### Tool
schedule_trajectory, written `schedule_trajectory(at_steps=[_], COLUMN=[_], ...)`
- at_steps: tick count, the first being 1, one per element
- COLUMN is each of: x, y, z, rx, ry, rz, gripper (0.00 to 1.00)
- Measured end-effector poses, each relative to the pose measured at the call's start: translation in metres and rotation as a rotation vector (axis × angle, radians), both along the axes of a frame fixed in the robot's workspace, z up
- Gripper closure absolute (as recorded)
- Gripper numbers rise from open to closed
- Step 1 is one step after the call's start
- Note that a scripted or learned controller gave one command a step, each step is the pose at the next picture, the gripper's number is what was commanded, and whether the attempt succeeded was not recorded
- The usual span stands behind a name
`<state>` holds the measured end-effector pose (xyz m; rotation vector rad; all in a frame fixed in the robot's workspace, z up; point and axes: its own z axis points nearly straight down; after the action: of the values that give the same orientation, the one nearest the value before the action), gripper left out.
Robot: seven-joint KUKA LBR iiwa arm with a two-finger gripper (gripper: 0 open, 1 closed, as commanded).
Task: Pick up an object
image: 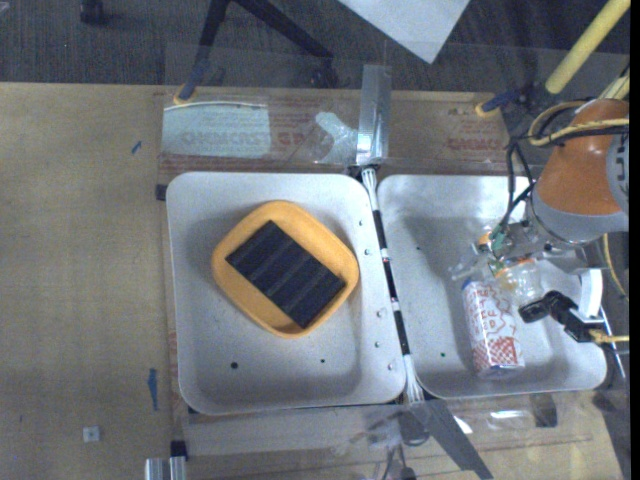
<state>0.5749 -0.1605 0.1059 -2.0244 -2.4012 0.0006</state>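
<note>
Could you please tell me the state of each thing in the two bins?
Yellow pad: lying flat and turned askew in the left bin, dark face up.
Red-and-white packet: lying on its side in the right bin.
Pincer: just above the packet's top end.

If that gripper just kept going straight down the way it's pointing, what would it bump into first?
Probably the red-and-white patterned packet lying in the right white bin; the gripper hangs just above its upper end, beside some clear crinkled wrapping. Depth is hard to judge from this view.
</note>
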Motion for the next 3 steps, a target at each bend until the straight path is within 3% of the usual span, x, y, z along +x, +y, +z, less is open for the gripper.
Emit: schedule_trajectory(at_steps=[1,2,3], x=[0.034,0.082,0.083], y=[-0.043,0.014,0.013], z=[-0.019,-0.019,-0.009], rx=[-0.002,-0.007,-0.008], ry=[-0.007,0.003,-0.002], rz=[0.17,0.405,0.403], gripper=[0.0,0.0,1.0])
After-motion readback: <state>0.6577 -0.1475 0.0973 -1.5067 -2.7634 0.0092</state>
